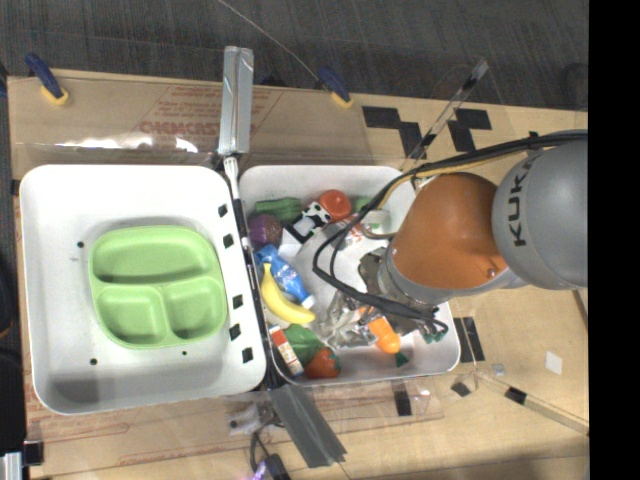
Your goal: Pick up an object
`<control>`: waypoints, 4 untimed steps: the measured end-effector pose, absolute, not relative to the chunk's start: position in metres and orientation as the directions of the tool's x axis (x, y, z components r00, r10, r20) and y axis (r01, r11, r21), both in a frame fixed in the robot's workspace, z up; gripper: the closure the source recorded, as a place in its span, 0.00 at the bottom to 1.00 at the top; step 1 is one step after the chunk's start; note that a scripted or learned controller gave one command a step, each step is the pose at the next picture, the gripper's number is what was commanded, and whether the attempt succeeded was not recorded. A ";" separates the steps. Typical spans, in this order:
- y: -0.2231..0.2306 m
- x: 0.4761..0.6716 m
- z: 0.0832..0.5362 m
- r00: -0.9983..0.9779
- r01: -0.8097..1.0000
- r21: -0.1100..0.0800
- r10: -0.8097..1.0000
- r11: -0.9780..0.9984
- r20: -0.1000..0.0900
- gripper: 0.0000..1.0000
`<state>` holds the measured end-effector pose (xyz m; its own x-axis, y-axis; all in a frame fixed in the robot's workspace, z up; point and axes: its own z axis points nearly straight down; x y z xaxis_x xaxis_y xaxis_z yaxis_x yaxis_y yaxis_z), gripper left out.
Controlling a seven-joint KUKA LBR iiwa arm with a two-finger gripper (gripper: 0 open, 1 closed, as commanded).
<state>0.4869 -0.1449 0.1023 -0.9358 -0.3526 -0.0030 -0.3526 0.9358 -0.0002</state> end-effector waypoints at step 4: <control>-0.110 0.590 0.226 -0.858 -0.513 -0.004 -0.513 0.858 -0.006 1.00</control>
